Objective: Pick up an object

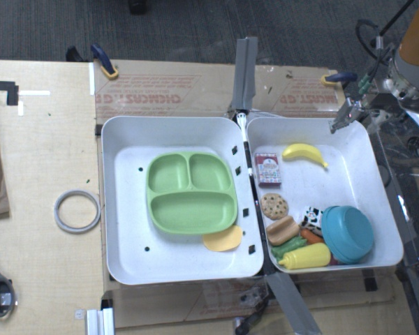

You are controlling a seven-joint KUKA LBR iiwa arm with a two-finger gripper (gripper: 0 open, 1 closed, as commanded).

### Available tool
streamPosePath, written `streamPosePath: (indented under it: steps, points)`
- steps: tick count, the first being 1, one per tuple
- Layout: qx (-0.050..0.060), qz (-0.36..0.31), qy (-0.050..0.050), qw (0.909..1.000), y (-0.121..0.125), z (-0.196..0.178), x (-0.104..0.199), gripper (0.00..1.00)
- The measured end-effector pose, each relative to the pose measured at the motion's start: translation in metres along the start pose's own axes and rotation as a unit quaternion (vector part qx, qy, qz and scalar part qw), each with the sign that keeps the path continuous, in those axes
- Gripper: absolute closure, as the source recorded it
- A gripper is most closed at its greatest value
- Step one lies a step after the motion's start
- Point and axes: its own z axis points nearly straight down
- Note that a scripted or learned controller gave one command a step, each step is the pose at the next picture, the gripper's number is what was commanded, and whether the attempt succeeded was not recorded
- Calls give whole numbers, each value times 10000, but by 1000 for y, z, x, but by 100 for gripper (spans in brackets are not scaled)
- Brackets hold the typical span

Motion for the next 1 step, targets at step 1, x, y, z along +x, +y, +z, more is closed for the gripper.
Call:
streamPosePath:
  steps: [1]
  points:
    - [5,899,2,9960,17,89,-8,0]
